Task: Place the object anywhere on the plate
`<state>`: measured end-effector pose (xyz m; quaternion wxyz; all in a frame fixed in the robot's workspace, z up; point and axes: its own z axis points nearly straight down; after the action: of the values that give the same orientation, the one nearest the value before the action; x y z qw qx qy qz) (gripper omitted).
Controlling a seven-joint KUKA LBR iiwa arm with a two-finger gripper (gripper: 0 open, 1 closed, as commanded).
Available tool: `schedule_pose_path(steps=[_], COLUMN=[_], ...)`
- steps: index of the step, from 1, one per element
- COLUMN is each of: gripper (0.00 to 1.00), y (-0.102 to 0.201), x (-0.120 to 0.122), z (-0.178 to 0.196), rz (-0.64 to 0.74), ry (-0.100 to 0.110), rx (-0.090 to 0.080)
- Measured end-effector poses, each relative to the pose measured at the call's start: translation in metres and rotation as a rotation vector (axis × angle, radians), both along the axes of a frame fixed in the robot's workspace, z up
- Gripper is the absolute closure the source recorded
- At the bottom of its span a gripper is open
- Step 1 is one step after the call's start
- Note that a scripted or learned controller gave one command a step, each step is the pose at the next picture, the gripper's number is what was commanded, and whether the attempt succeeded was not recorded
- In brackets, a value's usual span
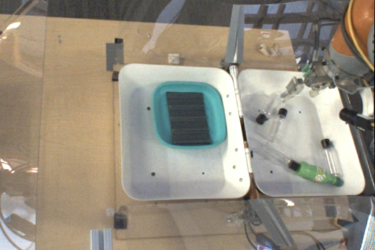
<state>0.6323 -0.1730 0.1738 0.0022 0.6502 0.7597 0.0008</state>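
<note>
Bench (70,126): tan wooden top bearing two shallow white bins side by side, clear panels standing at its edges.
Left bin (137,173): white, holds the plate near its middle.
Right bin (304,126): white, holds the loose objects; the arm reaches over its upper right corner.
Arm (357,26): grey with an orange band, entering at upper right.
Plate (189,113): teal, square with rounded corners, a dark ribbed insert lying in it; nothing else rests on it.
Gripper (306,84): hangs over the right bin's upper edge; whether its jaws are spread or closed cannot be told, and nothing is seen between them.
Green bottle (315,173): lies on its side near the bin's lower right corner, long axis running left to right with a slight downward tilt, well apart from the gripper and below it.
Clear vials (270,114): several black-capped tubes scattered mid-bin, nearer the gripper than the bottle.
Judgement: no object is picked yet; any candidate lies below the gripper, and the plate lies well to the left.
</note>
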Motion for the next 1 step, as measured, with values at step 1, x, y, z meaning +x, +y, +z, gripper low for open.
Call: schedule_pose_path(steps=[1], gripper=[0.00], y=[-0.0242], x=[-0.0606], z=[-0.0349], rz=[0.038], ry=[0.000], rx=[0.000])
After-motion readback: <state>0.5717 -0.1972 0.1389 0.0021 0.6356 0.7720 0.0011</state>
